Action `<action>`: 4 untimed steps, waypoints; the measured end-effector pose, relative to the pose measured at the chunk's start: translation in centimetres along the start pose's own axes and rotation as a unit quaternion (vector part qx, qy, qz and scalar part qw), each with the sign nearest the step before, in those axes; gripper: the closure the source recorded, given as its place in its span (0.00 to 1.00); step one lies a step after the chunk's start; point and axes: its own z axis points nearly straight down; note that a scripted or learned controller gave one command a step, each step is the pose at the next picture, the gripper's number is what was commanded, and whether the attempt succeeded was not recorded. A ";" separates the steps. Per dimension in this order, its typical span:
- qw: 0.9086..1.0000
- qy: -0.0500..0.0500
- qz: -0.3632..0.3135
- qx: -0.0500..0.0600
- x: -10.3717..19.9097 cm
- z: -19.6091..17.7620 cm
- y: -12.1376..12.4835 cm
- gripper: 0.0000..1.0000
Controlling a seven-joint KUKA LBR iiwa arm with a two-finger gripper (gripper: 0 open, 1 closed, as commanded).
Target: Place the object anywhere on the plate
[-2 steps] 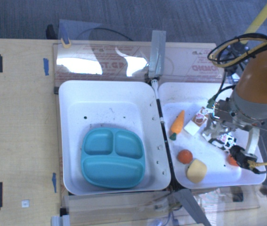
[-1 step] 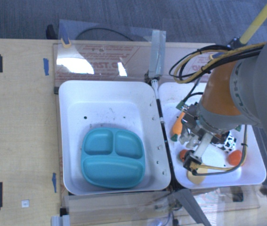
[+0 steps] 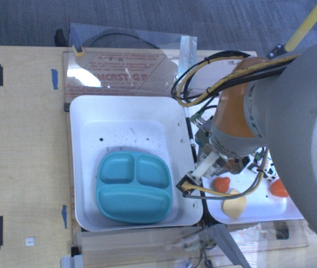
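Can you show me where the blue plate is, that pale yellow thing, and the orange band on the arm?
blue plate (image 3: 134, 187), camera view, on its large lower compartment.
pale yellow thing (image 3: 235, 206), camera view, on its middle.
orange band (image 3: 233, 108), camera view, on its lit side.

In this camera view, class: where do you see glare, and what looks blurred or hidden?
Camera view: glare streaks the clear sheet behind the left bin; the blue plate is sharp and evenly lit; the arm looms large and soft, hiding much of the right bin.
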 end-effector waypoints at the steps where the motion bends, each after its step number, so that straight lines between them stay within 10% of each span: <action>1: 0.992 0.000 0.129 0.000 9.0 -1.1 -3.7 1.00; 2: 0.975 0.001 0.222 0.000 15.6 -1.9 -1.7 1.00; 3: 0.970 0.004 0.245 -0.001 17.8 -15.4 0.2 1.00; 4: 0.969 0.002 0.247 -0.002 17.7 -16.1 0.2 1.00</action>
